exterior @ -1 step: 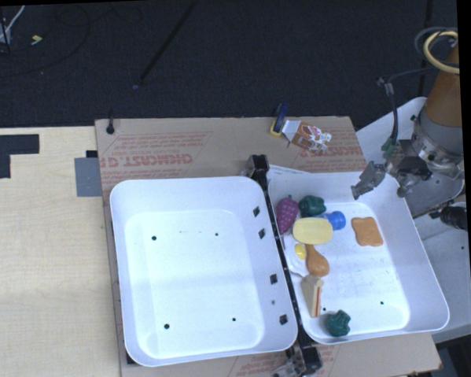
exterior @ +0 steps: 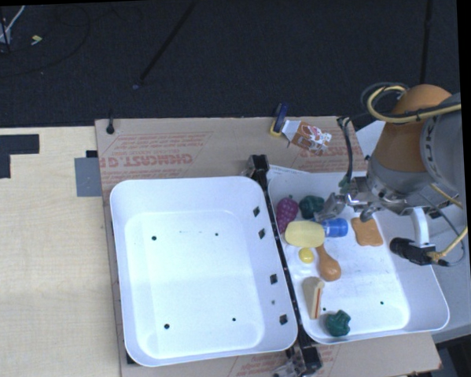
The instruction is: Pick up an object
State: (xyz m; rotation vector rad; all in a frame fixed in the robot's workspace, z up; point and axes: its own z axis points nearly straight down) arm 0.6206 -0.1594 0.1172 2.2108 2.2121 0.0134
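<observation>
My gripper (exterior: 348, 212) hangs over the back part of the right bin (exterior: 419, 312), its fingers spread open with nothing between them. Just below it lie a blue object (exterior: 338, 229) and a flat orange piece (exterior: 367, 233). Left of the gripper are a dark green object (exterior: 311, 206) and a purple grape bunch (exterior: 286, 212). A yellow lemon-like piece (exterior: 304, 234) touches the blue object. Further forward lie a small yellow ball (exterior: 305, 256), a brown-orange pear shape (exterior: 328, 266), a hot-dog-like piece (exterior: 314, 296) and a dark green lump (exterior: 337, 323).
The left bin (exterior: 190, 195) stands beside the right one, with a black divider rail (exterior: 274, 245) between them. A black cable end (exterior: 416, 252) hangs from the arm over the right bin's right side. A small packet (exterior: 308, 137) lies behind the bins.
</observation>
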